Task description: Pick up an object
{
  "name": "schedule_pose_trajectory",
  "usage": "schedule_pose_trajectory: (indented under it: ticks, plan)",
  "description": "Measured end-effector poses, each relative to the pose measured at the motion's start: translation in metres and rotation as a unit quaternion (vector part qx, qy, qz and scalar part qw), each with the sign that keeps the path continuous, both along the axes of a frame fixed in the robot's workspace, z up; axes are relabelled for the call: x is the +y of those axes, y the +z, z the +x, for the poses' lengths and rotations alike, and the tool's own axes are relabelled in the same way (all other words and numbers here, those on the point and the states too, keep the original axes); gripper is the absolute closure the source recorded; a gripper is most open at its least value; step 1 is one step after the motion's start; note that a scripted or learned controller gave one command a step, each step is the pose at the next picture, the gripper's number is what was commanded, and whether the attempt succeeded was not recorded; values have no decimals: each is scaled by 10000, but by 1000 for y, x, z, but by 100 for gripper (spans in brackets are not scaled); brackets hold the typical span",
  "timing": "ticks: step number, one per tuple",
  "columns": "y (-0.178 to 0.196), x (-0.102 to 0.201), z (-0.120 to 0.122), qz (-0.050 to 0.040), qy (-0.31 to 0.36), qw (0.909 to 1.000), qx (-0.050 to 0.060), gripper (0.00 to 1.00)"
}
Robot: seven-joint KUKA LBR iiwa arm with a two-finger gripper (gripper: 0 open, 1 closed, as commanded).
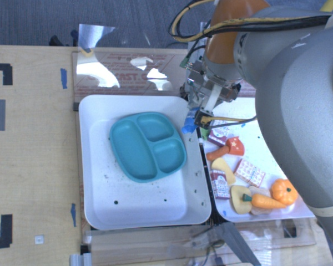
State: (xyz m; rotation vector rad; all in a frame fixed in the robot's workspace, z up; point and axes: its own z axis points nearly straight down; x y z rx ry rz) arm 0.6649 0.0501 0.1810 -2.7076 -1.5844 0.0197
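Note:
My gripper hangs over the far end of the wall between the two bins, just beyond the upper right corner of the teal divided plate. A small blue piece shows right at its tip, and I cannot tell whether it is held. The right bin holds toy food: a red piece, a yellow wedge, a checked cracker packet, a carrot and a small orange pumpkin. The arm's bulk hides much of that bin.
The teal plate lies in the middle of the left bin, with bare white floor around it. A shiny plastic sheet lies behind the bins. Wooden bench stretches to the left.

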Motion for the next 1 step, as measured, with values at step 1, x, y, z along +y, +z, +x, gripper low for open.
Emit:
schedule_pose_trajectory:
  ticks: [1]
  plan:
    - [77,-43,-69,24,1754,9845,-30,100]
